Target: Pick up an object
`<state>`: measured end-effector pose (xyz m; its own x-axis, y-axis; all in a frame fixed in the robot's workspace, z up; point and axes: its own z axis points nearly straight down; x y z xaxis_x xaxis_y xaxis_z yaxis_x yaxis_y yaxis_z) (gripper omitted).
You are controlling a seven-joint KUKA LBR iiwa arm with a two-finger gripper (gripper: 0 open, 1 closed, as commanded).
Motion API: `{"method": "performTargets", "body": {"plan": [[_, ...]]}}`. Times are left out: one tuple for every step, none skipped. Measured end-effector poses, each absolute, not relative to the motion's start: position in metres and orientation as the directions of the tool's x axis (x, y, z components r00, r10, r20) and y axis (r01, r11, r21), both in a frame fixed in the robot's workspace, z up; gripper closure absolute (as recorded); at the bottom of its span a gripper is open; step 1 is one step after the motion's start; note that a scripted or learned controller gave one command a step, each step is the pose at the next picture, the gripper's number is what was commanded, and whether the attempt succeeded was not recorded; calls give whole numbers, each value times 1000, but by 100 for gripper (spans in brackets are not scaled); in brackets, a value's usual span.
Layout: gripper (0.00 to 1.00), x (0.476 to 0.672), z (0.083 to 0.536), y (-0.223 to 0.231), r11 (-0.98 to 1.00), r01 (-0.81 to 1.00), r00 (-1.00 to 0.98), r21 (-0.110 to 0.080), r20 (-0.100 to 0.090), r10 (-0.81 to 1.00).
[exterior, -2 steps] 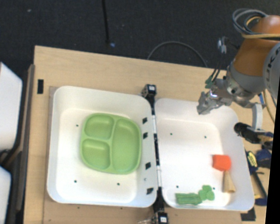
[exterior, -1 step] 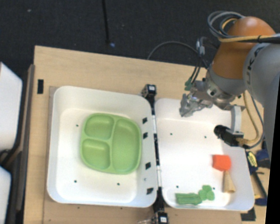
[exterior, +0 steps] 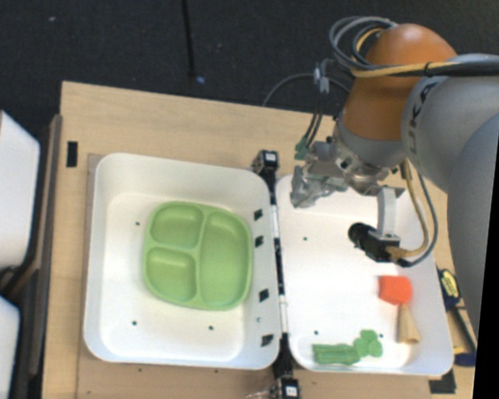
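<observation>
1. Green and flat, a divided plate (exterior: 197, 255) lies in the middle of the left bin (exterior: 99, 320), its three compartments facing up.
2. Pale wood shows around both bins where the bench (exterior: 81, 114) frames them, and the bins sit edge to edge along a seam dotted with small black clips.
3. Just right of that seam, the gripper (exterior: 306, 191) hangs over the far left corner of the right bin (exterior: 329, 282); I cannot tell from this angle whether it is spread or pressed together.
4. A green toy piece (exterior: 346, 350) lies along the near edge of the right bin, well apart from the gripper.
5. An orange block (exterior: 395, 290) sits towards the bin's right side, with a tan peg (exterior: 407, 326) just beside it on the near side.
6. The grey arm (exterior: 454, 109), orange above the wrist, reaches in over the far right corner.
</observation>
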<state>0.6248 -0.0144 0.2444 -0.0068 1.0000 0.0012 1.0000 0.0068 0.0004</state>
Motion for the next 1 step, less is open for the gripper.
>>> {"method": "performTargets", "body": {"plan": [[100,610,233,37,6,1000,-6,-1,0,1000]]}}
